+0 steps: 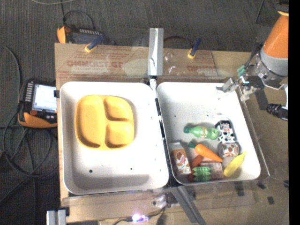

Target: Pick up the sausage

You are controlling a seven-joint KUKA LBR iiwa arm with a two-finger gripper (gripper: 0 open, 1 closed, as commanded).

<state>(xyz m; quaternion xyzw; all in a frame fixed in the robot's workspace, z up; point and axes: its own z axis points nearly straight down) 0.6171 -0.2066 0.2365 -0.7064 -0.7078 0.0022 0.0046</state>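
The sausage is a short reddish-brown piece in the front part of the right bin. It lies tucked against the lower left end of an orange carrot. My gripper hangs over the bin's far right corner, well behind and to the right of the sausage. It is open, with two pale fingertips spread apart and nothing between them.
Packed around the sausage are a green bottle, a cow-patterned carton, a small can, a yellow banana, a snack packet and a green item. The left bin holds a yellow divided tray.
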